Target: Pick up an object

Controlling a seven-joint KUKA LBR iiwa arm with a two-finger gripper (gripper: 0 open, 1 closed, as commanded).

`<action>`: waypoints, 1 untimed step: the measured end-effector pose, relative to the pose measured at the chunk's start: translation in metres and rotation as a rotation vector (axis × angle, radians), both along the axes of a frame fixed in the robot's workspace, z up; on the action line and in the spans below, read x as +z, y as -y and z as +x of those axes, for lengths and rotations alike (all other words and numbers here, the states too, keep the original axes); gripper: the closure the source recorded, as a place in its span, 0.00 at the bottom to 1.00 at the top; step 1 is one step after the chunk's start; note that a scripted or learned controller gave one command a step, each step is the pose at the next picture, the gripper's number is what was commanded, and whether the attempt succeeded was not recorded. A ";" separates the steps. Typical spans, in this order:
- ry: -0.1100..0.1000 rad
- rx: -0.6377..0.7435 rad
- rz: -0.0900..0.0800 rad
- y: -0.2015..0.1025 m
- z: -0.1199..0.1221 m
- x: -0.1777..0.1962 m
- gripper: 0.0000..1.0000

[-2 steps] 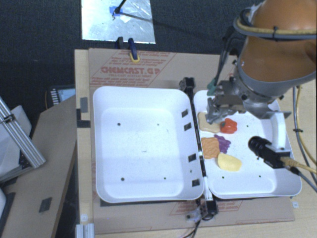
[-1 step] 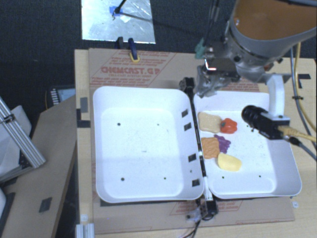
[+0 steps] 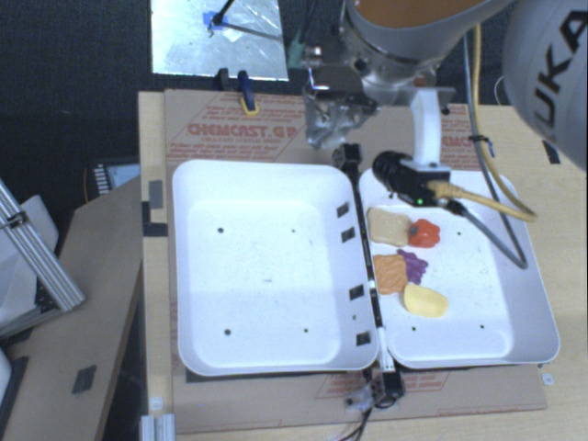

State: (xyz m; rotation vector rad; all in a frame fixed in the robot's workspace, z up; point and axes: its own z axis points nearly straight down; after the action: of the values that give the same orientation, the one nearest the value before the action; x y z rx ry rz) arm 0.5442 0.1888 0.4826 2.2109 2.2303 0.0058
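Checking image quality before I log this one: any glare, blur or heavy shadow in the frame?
Camera view: even, soft lighting; the left bin is bright but not blown out; the arm looms large and soft at the top, out of focus; the foil sheet shows mottled reflections; the small items in the right bin are slightly fuzzy, with faint shadows.

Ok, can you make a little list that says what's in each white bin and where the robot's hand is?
left bin: nothing seen inside
right bin: five small items near its left wall
items: beige piece, red piece, orange piece, purple piece, yellow piece
gripper: above the bins' far edge, not holding any item
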 end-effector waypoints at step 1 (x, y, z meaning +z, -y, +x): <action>0.002 0.002 0.003 -0.049 -0.054 0.056 1.00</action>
State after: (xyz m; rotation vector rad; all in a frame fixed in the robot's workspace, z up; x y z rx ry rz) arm 0.4907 0.2374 0.5384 2.2094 2.2326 0.0115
